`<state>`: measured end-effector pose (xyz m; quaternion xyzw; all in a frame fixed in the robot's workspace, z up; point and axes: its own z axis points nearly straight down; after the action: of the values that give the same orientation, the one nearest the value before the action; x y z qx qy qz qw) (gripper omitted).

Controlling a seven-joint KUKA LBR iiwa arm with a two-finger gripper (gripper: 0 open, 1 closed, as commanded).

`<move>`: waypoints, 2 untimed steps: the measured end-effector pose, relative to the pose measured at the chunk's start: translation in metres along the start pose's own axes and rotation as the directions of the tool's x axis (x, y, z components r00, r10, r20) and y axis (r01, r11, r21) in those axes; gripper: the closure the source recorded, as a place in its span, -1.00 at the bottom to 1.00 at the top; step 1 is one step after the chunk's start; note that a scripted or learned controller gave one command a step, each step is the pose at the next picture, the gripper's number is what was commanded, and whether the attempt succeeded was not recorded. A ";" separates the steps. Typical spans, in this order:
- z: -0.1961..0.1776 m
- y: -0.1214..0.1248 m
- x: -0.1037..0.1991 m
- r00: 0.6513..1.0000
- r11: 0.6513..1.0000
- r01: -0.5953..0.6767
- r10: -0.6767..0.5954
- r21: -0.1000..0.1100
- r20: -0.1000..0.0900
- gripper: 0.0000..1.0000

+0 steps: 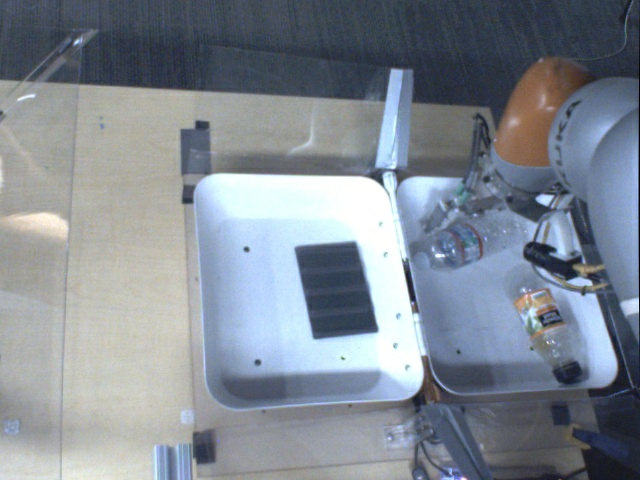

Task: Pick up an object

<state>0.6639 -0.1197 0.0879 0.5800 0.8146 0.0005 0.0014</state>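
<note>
target: I read the clear crumpled plastic bottle (455,245) as the likely pick, lying on its side in the upper-left part of the right white bin (500,353), close to the wall that divides the two bins.
other candidate: a small clear bottle with an orange-yellow label and dark cap (547,333) lies flat near the right bin's lower-right corner, well apart from the crumpled one.
gripper: the two-finger gripper (470,196) is down in the right bin's top-left area, just above and beside the crumpled bottle. Too small and cluttered for me to say whether it touches.
fingers: I cannot tell if they are spread or closed; the tips blur into the clear plastic.
arm: the grey arm with orange band (545,118) reaches in from the right, wrist bent over the bin's upper edge.
left bin: the left white bin (230,368) holds a dark ribbed rectangular pad (336,289) near its middle, flat, untouched.
progress: I judge the approach done, the grasp unconfirmed. Both bottles rest on the bin floor, so nothing is lifted.
left to do: secure one object between the fingers, then raise it clear of the bin.
risk: my guess is that thin crumpled plastic may slip or squash when pinched.
</note>
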 end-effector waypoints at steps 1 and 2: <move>0.000 -0.016 0.026 1.000 0.999 0.031 -0.031 -0.007 0.001 -1.00; -0.001 -0.053 0.037 1.000 1.000 0.007 -0.007 -0.008 0.002 -1.00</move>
<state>0.6019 -0.1023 0.0891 0.5773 0.8165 0.0032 0.0047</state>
